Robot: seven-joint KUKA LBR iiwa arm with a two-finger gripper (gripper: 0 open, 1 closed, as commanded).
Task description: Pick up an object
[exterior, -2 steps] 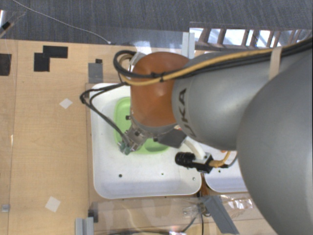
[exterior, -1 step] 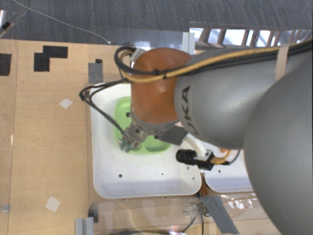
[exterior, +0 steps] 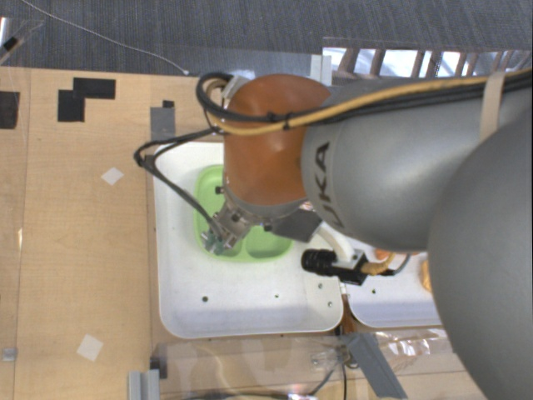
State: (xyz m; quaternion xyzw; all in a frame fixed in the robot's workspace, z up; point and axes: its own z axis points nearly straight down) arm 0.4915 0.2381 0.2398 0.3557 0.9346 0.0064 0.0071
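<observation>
Camera view puts the two-finger gripper (exterior: 221, 242) low in the left shallow white bin (exterior: 250, 307), right over a flat light-green plastic object (exterior: 268, 244); whether it is spread or pinching I cannot tell. The green piece lies near the bin's middle, partly under the orange-banded grey wrist (exterior: 266, 140). A good grasp probably needs one finger past the object's edge before closing, then a straight lift. Open floor lies toward the near rim; the left wall sits close beside the tool.
</observation>
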